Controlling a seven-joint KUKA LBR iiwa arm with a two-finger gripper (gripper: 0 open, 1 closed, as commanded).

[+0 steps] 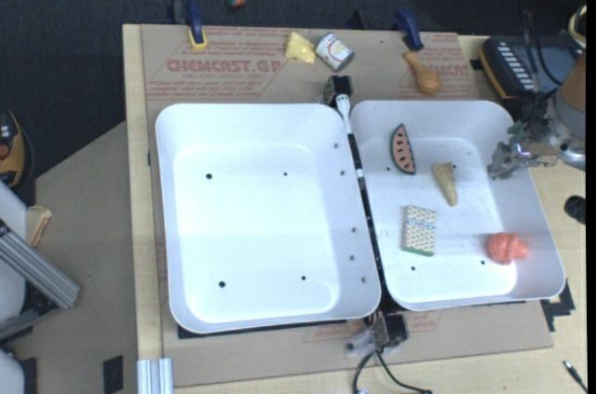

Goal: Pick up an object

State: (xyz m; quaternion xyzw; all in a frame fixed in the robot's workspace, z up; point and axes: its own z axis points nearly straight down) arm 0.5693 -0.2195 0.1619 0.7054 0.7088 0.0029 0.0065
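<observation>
Gripper (503, 161), grip state impossible to tell, hovers at the right bin's (466, 111) right edge; nearby pink lump (507, 247) looks soft, light, best pinched across its middle.

Even overhead light, white bins (261, 136) bright with mild glare, soft faint shadows, slightly blurry, low resolution

Arm: grey, entering from the right edge. Gripper (504, 161): low, at the frame's right side, holding nothing visible.
</observation>
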